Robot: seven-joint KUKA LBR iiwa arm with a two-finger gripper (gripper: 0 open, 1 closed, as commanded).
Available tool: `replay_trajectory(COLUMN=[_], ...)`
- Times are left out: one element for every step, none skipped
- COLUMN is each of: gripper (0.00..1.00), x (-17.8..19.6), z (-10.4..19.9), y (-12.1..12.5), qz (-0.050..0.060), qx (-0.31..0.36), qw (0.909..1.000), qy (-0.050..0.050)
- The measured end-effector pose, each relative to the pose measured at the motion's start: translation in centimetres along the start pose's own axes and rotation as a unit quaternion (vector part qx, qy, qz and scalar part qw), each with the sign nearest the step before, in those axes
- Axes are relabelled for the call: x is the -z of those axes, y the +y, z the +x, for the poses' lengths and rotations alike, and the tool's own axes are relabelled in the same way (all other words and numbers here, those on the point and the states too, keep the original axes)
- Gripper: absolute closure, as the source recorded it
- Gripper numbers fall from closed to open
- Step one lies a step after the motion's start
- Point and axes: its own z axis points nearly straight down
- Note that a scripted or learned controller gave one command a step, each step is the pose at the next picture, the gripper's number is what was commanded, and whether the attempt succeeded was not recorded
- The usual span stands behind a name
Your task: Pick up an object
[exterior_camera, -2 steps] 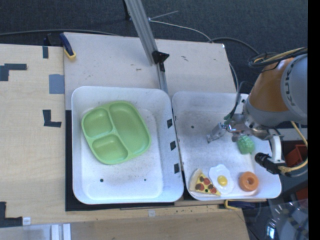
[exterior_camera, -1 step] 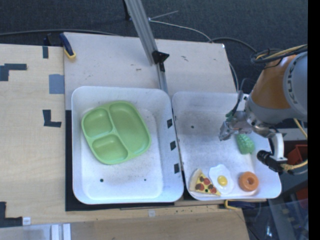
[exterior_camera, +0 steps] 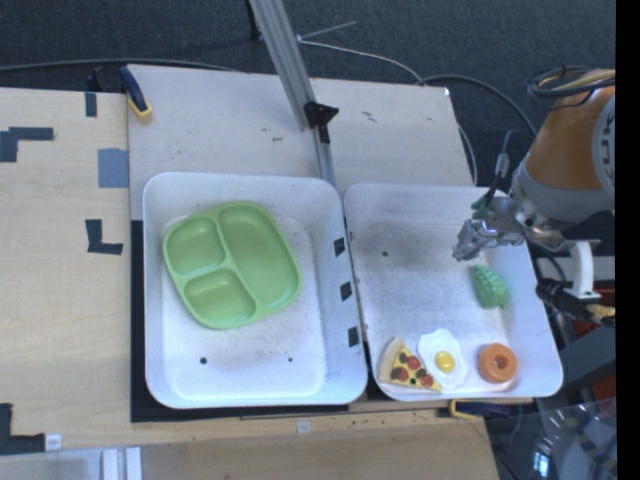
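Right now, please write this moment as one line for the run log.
gripper: over right bin, above green leafy toy | holding: nothing seen | near edge: pizza slice, fried egg, donut | left bin: green divided plate

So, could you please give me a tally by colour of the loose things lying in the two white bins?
Green: 2, the divided plate in the left bin and the small leafy piece in the right bin.
Orange: 1, the doughnut.
White and yellow: 1, the fried egg.
Yellow and red: 1, the pizza slice.
Total: 5.
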Motion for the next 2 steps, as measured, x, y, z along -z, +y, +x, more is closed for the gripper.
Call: replay_trajectory(gripper=[1.00, 1.00], x=[5.4, 10.2], z=[-0.1, -0.1], y=[-0.9, -0.8], qz=[0.000, 0.000], qx=[0.000, 0.000], qw=[1.0000, 1.0000], qy=[0.000, 0.000])
